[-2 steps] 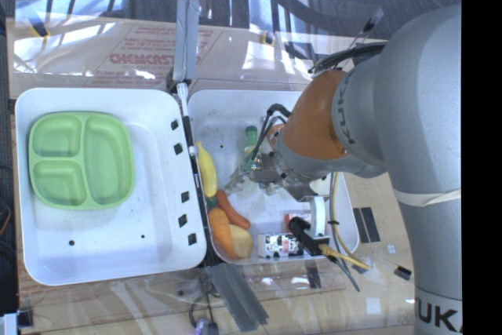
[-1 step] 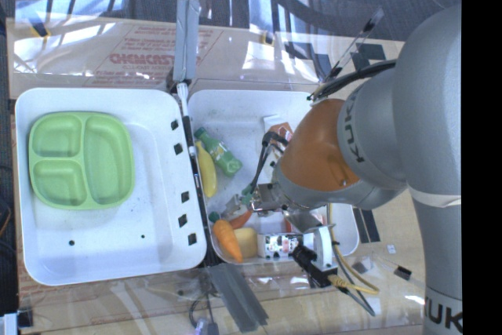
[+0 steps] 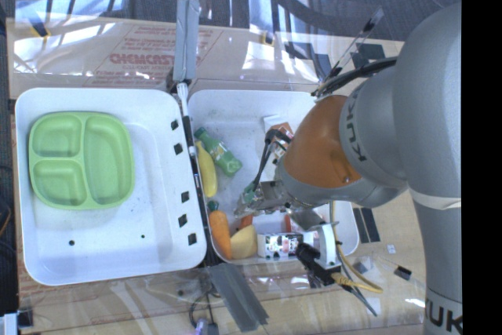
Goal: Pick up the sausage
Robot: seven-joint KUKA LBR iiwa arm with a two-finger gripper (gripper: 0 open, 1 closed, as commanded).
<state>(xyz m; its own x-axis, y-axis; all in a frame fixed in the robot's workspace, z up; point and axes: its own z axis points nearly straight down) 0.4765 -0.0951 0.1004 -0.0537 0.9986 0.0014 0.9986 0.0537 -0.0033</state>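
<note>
My gripper (image 3: 252, 200) hangs low in the right bin (image 3: 235, 102), near its middle, just right of the banana (image 3: 208, 172) and above the carrot (image 3: 220, 234). A small reddish-brown piece (image 3: 281, 131), possibly the sausage, peeks out at the upper edge of the orange wrist band. The arm hides the rest of it. I cannot make out anything held in the gripper. The grey arm covers the right half of this bin.
A green bottle (image 3: 220, 154) lies by the banana, and a pale yellow wedge (image 3: 244, 242) sits beside the carrot. A white labelled box (image 3: 279, 245) rests at the bin's front. The left bin (image 3: 102, 247) holds a green divided plate (image 3: 80, 160).
</note>
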